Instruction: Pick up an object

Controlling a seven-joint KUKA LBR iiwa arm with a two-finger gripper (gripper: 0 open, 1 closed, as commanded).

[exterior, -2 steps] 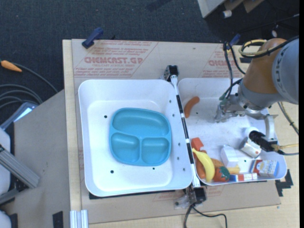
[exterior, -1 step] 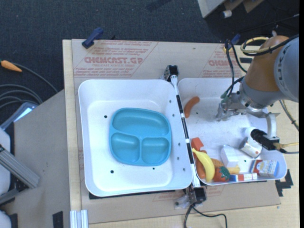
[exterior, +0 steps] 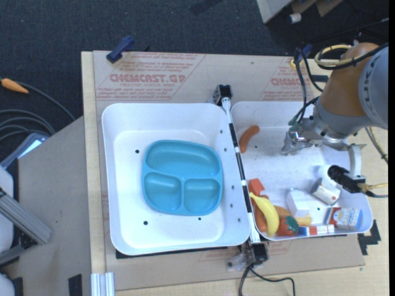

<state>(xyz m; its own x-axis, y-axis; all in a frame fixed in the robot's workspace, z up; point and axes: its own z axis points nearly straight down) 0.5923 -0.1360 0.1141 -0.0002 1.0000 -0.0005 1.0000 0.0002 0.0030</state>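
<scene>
The arm reaches in from the right, its gripper pointing down.

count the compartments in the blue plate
3. The blue divided plate in the left bin has one wide compartment across its far side and two smaller ones on the near side, one left, one right.

Two shallow white plastic bins, sky-blue three-compartment plate, curved yellow banana, orange sausage-shaped toy, small white box, grey arm showing an orange band, tan bench board bearing red lettering.
</scene>
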